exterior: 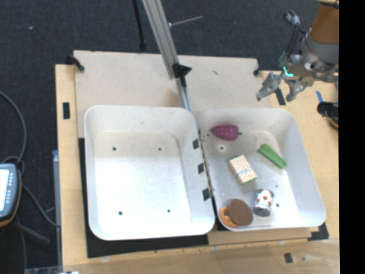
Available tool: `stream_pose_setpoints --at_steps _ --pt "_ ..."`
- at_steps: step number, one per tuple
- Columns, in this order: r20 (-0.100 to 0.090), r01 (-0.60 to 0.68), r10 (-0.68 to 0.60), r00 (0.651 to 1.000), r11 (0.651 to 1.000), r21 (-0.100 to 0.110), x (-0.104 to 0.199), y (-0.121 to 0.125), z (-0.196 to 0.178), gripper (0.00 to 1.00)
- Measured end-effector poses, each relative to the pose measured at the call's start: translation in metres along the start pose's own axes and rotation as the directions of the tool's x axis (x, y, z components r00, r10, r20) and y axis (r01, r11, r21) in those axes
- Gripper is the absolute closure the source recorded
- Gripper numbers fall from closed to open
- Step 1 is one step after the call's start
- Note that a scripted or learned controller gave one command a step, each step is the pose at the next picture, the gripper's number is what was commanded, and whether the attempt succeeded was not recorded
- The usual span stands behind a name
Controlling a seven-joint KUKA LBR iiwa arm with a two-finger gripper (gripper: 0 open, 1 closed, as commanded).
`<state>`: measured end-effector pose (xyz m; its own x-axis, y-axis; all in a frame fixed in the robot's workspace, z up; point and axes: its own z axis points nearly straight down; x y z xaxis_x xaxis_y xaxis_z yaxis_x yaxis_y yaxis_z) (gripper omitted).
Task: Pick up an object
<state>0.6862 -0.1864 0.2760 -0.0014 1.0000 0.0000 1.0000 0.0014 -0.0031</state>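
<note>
Okay, pincer (282,90) hangs spread, pinching nothing, above the table (228,73) just past the right bin's (305,153) far rim. Below it in that bin: purple berry (224,132), green block (272,156), checkered box (242,169), brown cookie (240,212), small can (263,202). Left bin (142,119) lies further off.

A dark grey speckled carpet floor (68,16) surrounds a pale wooden table (71,170), which carries a lighter beige board (125,79) across its far half. A silver aluminium rail (159,27) slants up from the board's middle toward the top edge. Black cables (17,124) loop over the carpet at the left, near a small orange-edged device with a screen (7,190). The light is even and soft.
</note>
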Motion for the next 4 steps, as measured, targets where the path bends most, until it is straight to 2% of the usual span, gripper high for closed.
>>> stream_pose_setpoints --at_steps 1,2,4 --pt "0.004 0.003 -0.003 1.0 1.0 -0.003 0.0 0.001 -0.003 0.0" --pt "0.002 -0.002 0.002 1.0 1.0 0.002 -0.004 -0.008 0.057 0.0" --pt "0.003 0.001 -0.001 1.0 1.0 -0.001 -0.002 -0.001 0.153 0.0"
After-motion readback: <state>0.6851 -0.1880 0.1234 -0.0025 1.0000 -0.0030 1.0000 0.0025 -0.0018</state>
